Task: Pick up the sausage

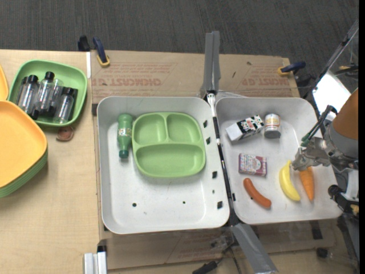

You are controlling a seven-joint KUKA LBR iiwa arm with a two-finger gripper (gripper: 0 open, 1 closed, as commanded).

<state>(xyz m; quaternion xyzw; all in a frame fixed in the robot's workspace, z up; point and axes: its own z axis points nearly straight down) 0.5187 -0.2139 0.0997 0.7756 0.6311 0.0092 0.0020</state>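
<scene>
One sausage (257,193), one banana (288,182), one carrot (308,184) in right bin (239,210); gripper (301,161) jaws' state cannot be told.

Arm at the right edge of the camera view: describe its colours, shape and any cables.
The arm shows a rounded orange band. Below it sits grey metal hardware ending in the end effector, slim and metallic. A thin dark cable or rod runs diagonally beside it.
</scene>
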